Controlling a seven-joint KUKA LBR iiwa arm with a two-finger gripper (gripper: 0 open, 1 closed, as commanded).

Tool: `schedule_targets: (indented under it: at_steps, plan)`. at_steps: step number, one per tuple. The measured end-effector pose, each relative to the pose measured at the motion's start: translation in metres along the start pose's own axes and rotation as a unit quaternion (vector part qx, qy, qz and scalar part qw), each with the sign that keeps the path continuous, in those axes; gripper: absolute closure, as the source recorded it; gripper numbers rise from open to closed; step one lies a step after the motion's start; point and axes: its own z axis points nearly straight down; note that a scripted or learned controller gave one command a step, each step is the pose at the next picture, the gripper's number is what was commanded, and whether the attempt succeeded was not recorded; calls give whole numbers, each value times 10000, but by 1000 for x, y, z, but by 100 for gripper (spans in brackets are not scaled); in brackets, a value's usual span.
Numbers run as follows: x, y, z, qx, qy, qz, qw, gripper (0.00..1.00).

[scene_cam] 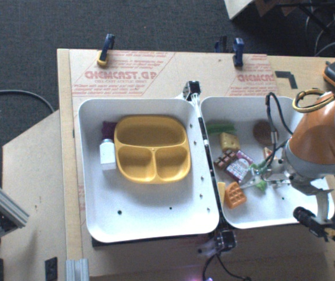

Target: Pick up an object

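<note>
The right bin (272, 215) holds several toy foods: a green pod (220, 127), a yellow cheese wedge (230, 141), a purple-and-white packet (238, 168), an orange waffle (234, 195) and a brown round cookie (262, 132). My gripper (254, 177) is low in this bin, reaching in from the right. It sits just right of the packet and above the waffle. A small green piece (262, 185) lies right at the gripper's tip; I cannot tell whether it is held.
The left bin (97, 215) holds a yellow divided plate (152, 148), a white bottle (107, 154) and a dark purple item (109, 127) by its left wall. A ridge (205, 151) separates the bins. Black cables (272, 113) loop off the arm over the right bin's back.
</note>
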Motion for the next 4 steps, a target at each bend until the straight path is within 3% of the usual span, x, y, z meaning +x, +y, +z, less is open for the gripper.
schedule_targets:
  at_steps: [1,3,4]
  plan:
    - [-1,0,-12,-21,-10,7,10000,100]
    - [-3,2,-115,-58,-27,-3,10000,100]
    - [-4,3,-144,-53,-25,-9,10000,100]
